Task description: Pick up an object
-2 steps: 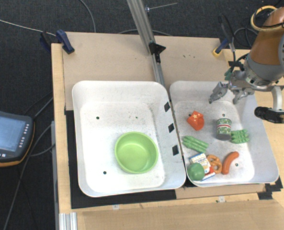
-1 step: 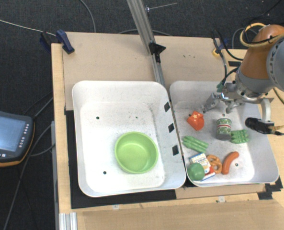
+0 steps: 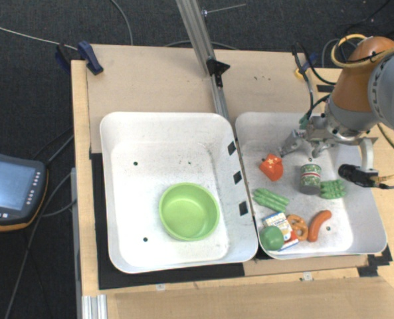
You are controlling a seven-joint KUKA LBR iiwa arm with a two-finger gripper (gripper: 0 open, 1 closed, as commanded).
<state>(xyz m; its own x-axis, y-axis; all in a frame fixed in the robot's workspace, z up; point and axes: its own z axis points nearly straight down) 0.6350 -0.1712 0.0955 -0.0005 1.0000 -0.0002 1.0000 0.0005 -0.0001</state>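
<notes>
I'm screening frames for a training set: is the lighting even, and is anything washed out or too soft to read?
Camera view: even, soft lighting, faint shadows; the left bin floor is nearly washed out; the green bowl is crisp; the claw is small and soft; the snack box print is unreadable.

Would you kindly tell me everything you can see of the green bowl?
The green bowl is a round, light green dish, seemingly smooth plastic, with a plain rim and a shallow hollow that holds nothing. It stands upright, mouth up, on the floor of the left bin, toward that bin's near right part. Nothing else touches it; the gripper is over the right bin, well away.
</notes>
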